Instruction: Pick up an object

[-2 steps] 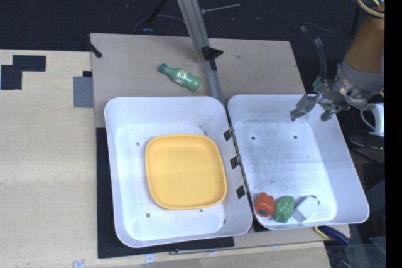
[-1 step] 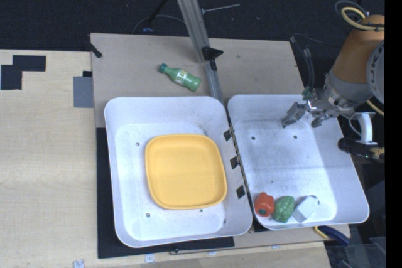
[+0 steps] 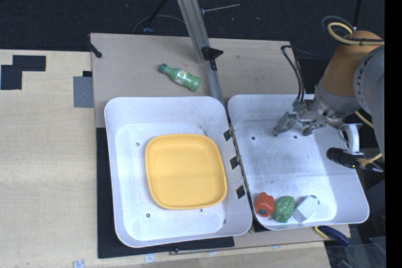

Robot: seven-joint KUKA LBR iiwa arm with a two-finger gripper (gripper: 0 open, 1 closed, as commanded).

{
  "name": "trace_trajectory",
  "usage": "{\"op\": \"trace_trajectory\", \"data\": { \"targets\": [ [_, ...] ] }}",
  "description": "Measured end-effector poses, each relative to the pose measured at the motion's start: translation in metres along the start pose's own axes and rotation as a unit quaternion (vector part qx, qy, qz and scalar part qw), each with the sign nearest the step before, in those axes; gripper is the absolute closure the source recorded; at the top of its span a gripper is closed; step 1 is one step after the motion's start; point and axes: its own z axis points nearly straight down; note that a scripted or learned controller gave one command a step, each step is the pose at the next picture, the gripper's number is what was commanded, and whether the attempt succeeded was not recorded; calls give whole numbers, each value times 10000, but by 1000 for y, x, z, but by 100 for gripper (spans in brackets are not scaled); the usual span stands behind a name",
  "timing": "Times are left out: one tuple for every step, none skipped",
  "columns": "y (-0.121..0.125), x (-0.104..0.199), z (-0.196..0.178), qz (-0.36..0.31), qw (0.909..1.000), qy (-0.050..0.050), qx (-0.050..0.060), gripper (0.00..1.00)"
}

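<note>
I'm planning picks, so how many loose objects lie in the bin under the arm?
3, clustered at the near edge of that bin: a red toy, a green toy beside it, then a white-grey block. The hand over the far part may hide something small.

Fat grey arm [image 3: 379,81], round and smooth like a big pipe. Wide orange band [image 3: 344,69] near its end, rounded, a bit shiny on top. Small gripper [image 3: 290,127] of silver-grey metal, thin and pointy, with some darker bits, much smaller than the arm. Thin black cable [image 3: 295,75] in a long curve above the gripper. Loop of yellow cable [image 3: 339,27] just over the orange band.
</note>
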Motion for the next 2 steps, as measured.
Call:
{"op": "trace_trajectory", "data": {
  "targets": [
    [1,0,-12,-4,10000,-6,-15,100],
    [4,-7,-73,9,10000,-11,-39,100]
  ]
}}
